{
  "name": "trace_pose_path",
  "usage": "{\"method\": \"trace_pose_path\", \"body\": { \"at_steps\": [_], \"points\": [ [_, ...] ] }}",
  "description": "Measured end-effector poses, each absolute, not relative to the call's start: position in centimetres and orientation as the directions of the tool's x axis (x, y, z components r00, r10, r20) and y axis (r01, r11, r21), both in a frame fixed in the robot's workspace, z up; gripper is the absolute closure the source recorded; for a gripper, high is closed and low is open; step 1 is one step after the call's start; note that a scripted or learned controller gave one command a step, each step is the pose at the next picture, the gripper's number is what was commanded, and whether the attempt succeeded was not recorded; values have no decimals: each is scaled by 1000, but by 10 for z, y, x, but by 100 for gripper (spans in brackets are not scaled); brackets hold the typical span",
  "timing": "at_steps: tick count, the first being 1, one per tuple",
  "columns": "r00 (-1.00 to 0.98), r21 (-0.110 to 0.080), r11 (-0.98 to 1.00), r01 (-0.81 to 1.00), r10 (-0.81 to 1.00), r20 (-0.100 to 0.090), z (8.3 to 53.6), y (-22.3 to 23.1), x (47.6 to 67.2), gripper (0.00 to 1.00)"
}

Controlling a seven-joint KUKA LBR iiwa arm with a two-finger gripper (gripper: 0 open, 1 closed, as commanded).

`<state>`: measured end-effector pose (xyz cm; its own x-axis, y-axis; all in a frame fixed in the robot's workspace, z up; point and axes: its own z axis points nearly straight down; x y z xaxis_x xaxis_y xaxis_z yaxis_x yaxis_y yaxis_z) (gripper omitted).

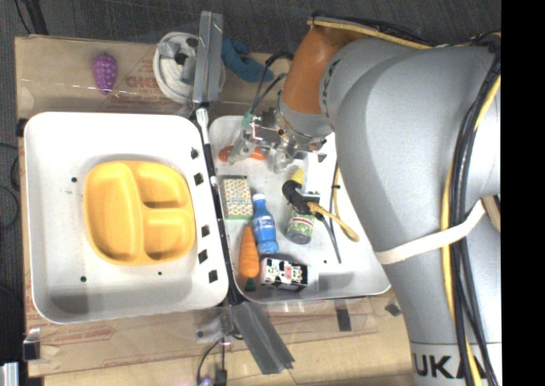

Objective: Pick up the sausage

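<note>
A small reddish-orange sausage (226, 154) lies at the back left corner of the right bin (358, 278), and I see just one end of it. My gripper (255, 141) hangs low over that corner, right beside the sausage and partly covering it. The grey arm with its orange band (308, 69) reaches in from the right and hides the bin's right half.
The right bin also holds a green patterned box (237, 197), a blue bottle (263, 224), a carrot (248, 256), a small can (300, 226) and a black-and-white box (283, 273). A yellow divided tray (140, 210) sits in the left bin (51, 141). A purple toy (105, 72) lies behind the bins.
</note>
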<state>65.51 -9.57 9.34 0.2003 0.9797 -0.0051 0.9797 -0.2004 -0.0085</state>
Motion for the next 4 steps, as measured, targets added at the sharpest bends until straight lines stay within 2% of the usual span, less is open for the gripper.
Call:
{"method": "trace_pose_path", "body": {
  "at_steps": [1,2,3,4],
  "points": [
    [-16,-4,16,1000,1000,1,92,-127,583,0],
    [100,-3,-100,995,995,0,92,-118,657,0],
    [-72,-6,72,997,997,2,91,-98,656,0],
    [28,0,-28,1000,1000,0,93,-124,657,0]
  ]
}}
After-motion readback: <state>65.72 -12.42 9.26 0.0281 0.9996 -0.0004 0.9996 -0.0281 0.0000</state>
